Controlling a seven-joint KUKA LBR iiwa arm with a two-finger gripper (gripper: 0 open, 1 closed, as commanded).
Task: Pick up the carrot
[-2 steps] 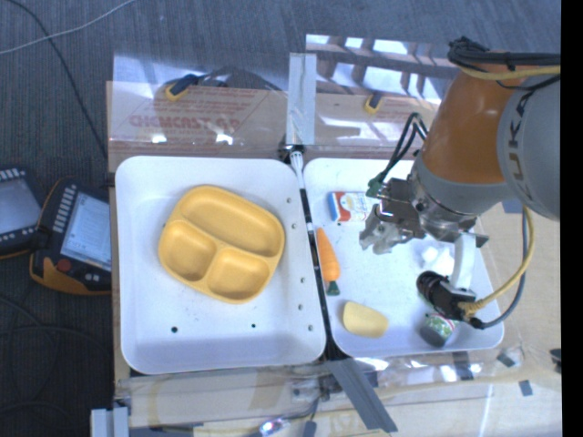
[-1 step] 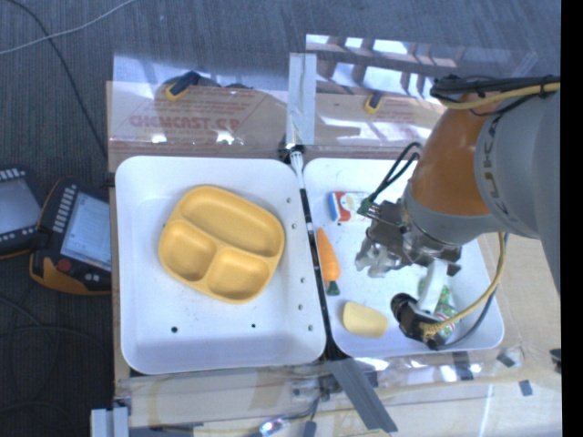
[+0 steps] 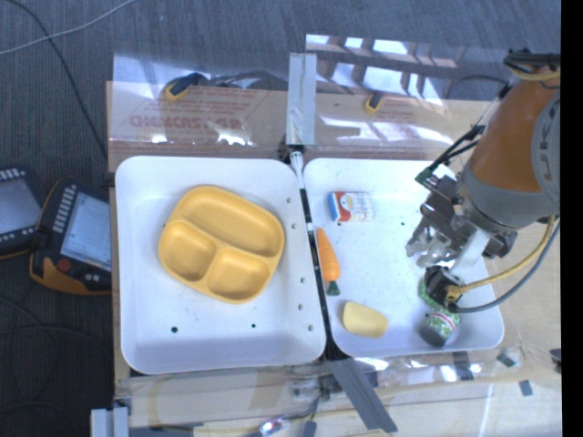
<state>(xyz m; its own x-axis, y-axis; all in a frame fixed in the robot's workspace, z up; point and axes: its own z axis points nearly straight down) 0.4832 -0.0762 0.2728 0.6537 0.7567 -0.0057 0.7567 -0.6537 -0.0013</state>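
— Against the white divider wall (image 3: 306, 235) between the bins, the small orange carrot (image 3: 328, 260) is seen — not yet lifted.

— And the gripper (image 3: 435, 255)?

— Well right of that wall; its state cannot be told.

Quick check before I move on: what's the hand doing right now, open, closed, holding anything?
Hand: over the right bin, well away from the carrot by the divider; open or closed cannot be told.
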